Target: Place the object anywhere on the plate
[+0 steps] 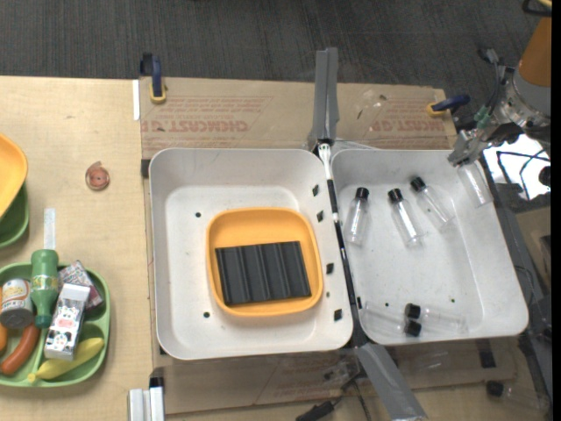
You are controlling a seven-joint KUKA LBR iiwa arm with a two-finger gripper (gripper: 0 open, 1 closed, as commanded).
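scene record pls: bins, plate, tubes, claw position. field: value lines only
left bin: holds orange plate with a dark ribbed pad on it
right bin: clear tubes with black caps, three near the top, two lying at the bottom edge
claw: at the right bin's upper right corner, above the rim
claw grip: cannot tell
tubes on plate: none

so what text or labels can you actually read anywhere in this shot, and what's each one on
"CHEMCZST" or close to it, red print, blurred and seemingly upside down: on the cardboard sheet behind the left bin.
Similar red print on the cardboard behind the right bin: too faint to read.
Labels on the can, green bottle and small carton in the green tray: too small to read.
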